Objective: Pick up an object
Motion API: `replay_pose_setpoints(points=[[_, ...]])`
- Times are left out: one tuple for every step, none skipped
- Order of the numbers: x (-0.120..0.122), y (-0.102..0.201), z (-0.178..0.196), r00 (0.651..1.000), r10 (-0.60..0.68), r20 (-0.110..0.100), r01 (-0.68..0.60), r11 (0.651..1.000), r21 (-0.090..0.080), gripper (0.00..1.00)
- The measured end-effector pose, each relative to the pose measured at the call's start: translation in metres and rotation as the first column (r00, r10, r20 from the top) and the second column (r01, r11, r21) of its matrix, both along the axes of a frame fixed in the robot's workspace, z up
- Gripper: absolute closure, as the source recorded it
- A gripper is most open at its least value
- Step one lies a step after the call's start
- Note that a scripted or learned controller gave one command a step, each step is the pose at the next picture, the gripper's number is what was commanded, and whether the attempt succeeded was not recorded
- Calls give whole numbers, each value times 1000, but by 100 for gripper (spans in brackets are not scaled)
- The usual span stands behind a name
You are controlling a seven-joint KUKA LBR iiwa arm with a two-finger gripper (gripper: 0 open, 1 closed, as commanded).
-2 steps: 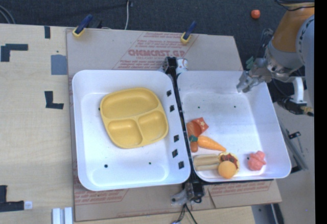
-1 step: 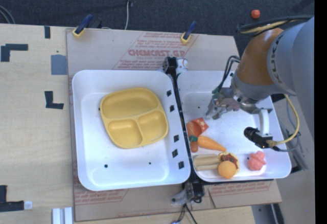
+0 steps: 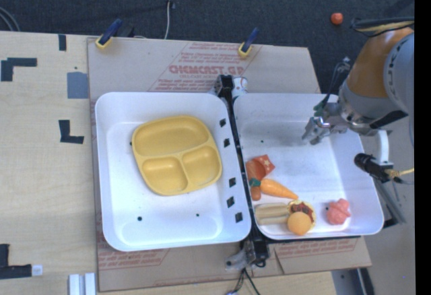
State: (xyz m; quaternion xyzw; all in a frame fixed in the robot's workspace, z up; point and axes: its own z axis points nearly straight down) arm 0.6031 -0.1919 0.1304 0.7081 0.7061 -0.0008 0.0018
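1. Toy food (image 3: 296, 209) crowds the near end of the right bin (image 3: 350, 166): a hot dog bun (image 3: 271, 213) touching an orange ball (image 3: 300, 223), and a pink piece (image 3: 338, 211) toward the near right corner.
2. Just beyond, a carrot (image 3: 276, 188) lies aslant beside a red-orange packet (image 3: 260, 167), both close to the divider between the bins.
3. The gripper (image 3: 315, 130) hovers over the far half of the same bin, well apart from every item and up-right of the packet; nothing sits between its fingers, though whether they are spread or closed cannot be told.
4. In the left bin (image 3: 114, 172), a yellow divided tray (image 3: 177, 154) rests flat.
5. Farther back, two clamps (image 3: 108, 38) pin the cardboard sheet (image 3: 195, 68) under the bins.
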Motion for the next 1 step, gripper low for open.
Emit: replay_pose_setpoints(points=[[19, 73, -10, 1000, 10, -2, -10, 1000, 6, 0]])
